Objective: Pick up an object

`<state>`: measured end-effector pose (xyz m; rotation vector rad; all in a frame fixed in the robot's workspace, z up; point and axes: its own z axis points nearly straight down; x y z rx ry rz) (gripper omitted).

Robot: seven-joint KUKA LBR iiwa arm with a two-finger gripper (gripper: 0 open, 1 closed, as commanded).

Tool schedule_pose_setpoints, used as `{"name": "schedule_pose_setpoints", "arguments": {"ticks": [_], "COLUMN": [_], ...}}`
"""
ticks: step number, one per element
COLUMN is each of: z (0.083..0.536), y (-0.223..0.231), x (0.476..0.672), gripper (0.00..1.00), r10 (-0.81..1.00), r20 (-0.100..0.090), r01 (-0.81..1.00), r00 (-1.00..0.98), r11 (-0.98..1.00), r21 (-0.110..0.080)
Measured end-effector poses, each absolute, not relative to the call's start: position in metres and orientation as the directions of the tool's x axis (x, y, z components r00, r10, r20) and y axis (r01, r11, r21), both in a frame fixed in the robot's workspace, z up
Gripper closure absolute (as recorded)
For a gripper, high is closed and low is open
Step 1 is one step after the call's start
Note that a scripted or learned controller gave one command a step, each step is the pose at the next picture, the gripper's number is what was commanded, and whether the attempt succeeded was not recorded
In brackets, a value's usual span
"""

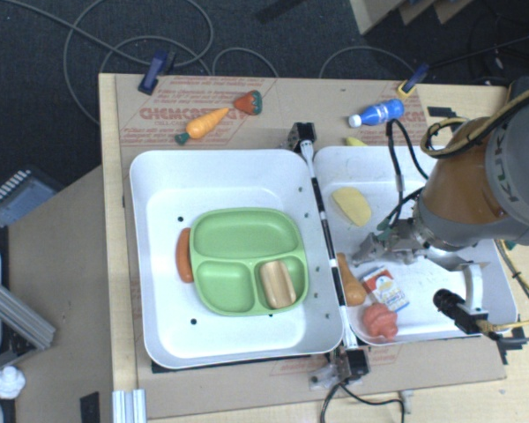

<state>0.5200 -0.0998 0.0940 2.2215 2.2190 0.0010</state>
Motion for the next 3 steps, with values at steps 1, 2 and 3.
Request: {"name": "schedule_pose_setpoints", "arguments": {"ticks": [1, 2, 3], "z": [0.085, 0.094, 0.185], "y": [-0.097, -0.096, -0.035], "x": [0.491, 0.49, 0.528], "gripper": [0.0, 1.0, 1.0], "r10": [1.0, 1.0, 1.0], "r20": [-0.003, -0.001, 0.001], "r01": [1.0, 1.0, 1.0], "r00": [0.002, 0.001, -0.002], "r11": [-0.002, -0.001, 0.002], "r21": [0.003, 0.001, 0.003]}}
